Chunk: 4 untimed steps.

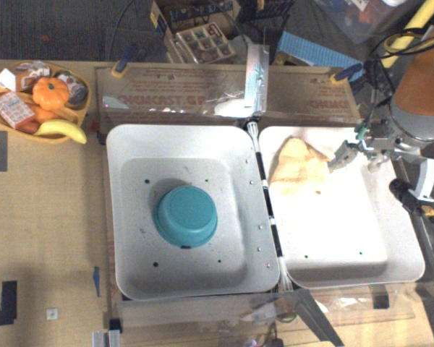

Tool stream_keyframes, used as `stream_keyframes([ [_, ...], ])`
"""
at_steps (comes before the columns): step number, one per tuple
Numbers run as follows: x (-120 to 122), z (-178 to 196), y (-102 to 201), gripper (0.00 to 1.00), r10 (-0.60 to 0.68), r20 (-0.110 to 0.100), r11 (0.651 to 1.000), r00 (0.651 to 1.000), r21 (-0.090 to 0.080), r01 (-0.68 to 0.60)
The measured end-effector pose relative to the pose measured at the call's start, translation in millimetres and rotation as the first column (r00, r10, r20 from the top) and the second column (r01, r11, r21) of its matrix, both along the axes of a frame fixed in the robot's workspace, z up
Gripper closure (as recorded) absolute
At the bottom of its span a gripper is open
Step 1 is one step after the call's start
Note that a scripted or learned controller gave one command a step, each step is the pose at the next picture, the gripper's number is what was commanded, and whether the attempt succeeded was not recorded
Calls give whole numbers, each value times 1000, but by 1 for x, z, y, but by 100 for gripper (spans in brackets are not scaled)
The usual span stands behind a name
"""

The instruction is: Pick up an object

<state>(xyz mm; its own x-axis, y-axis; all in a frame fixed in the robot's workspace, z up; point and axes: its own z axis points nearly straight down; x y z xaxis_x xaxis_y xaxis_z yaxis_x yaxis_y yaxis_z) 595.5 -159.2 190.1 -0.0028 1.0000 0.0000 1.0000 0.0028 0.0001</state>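
Faint reddish print on the cardboard strip (181,96) behind the bins, too blurred to read, no other legible text

The bench (43,223) is a pale wooden surface. Two shallow white bins sit on it side by side, touching along their inner edges: the left bin (130,157) and the right bin (390,259). Near the bench's far left corner, well apart from the bins, stands a basket (3,118) of toy food, with a banana (61,129) and a small pumpkin (51,93) in it.
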Motion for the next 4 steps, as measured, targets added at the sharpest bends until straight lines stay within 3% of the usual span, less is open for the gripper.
stream_keyframes([
  [1,66,2,65,0,41,2,999,999,-1,-41],
  [2,38,76,83,0,-86,2,996,996,-1,86],
  [3,71,-40,37,0,-12,0,1000,1000,-1,12],
  [4,74,-98,50,0,64,9,998,998,-1,-64],
])
